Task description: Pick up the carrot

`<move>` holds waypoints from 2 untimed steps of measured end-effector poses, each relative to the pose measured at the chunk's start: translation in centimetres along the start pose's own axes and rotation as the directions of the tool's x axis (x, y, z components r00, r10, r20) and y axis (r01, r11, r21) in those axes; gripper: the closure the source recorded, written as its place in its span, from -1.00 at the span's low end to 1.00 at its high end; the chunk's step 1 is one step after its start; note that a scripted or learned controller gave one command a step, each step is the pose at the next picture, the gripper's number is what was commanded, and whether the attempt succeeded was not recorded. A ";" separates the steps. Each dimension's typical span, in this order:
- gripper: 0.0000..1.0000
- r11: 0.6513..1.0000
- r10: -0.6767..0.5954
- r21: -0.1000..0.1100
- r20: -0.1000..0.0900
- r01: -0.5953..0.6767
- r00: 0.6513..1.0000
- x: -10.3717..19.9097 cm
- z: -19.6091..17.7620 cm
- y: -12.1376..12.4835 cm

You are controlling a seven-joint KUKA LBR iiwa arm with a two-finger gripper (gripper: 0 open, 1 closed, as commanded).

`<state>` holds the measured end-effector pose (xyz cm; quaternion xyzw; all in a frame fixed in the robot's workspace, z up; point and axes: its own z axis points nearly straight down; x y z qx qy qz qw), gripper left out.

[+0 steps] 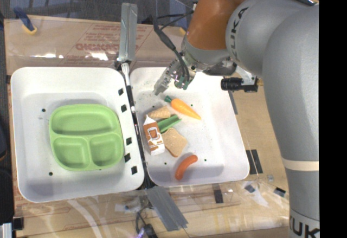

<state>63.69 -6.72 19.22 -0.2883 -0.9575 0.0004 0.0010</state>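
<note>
Here you see the gripper [169,81] hovering over the right bin [217,123], just above and left of the carrot [184,108]; its fingers hold nothing, though you cannot tell how wide they stand. The carrot lies beside a bread slice [174,142].

Two white bins [32,96], one green plate [85,136], one carrot [186,108], one sausage [186,166], one carton [153,135], perhaps two bread pieces [174,141].

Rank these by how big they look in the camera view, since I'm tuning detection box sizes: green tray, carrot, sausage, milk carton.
1. green tray, by far the largest.
2. carrot and milk carton: they look alike in size, so I won't rank them.
3. sausage, smallest.
</note>
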 end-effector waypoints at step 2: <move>1.00 0.998 0.057 0.000 0.000 -0.057 0.998 1.9 0.1 -2.4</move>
